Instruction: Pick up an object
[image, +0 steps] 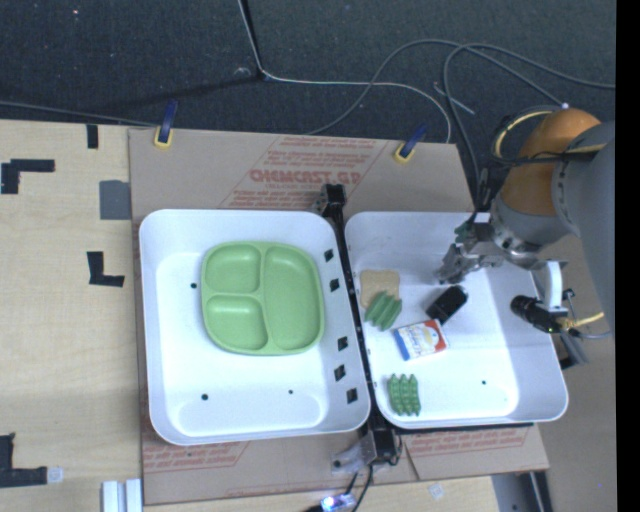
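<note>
Green block (404, 394), long axis near-vertical

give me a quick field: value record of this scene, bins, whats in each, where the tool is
left bin: holds a green divided plate
right bin: holds five items
tan block: near the divider, touching the green leafy piece below it
small black object: mid bin, closest to the tool
blue and white packet: just below the black object
green ridged piece: near the front wall
tool: over the right bin's upper part, nothing visibly held
</note>
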